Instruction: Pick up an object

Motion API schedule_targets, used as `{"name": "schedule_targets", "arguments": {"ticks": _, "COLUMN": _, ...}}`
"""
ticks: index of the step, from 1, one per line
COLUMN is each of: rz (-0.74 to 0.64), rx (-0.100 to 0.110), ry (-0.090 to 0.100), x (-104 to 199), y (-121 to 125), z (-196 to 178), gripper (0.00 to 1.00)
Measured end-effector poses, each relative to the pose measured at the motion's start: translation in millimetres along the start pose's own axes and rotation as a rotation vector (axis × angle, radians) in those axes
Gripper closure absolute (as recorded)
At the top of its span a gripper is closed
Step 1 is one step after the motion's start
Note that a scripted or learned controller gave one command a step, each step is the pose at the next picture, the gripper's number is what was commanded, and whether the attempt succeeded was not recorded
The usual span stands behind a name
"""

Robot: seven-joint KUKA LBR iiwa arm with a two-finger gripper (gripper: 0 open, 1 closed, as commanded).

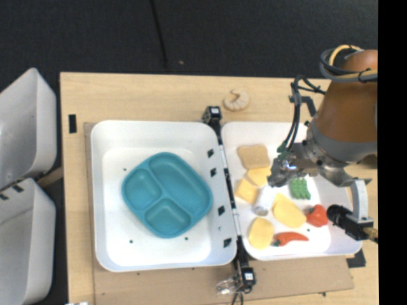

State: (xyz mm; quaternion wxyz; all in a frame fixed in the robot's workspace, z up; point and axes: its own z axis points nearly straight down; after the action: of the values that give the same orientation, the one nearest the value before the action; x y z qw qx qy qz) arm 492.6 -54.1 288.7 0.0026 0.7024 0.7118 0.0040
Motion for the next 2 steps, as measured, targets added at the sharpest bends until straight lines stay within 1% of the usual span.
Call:
{"name": "schedule_targets", "arguments": {"ticks": 1, "rz": 0.006, "rx": -0.004, "ry": -0.004, "x": 25.2, "y": 28.1, "z": -124.5, "gripper": 1.00}}
{"name": "schedule_targets", "arguments": {"ticks": 2, "rz": 0.013, "rx": 0.021, "ry": -0.003, "x": 30.3, "y": -3.5, "z": -23.8, "gripper": 1.00}}
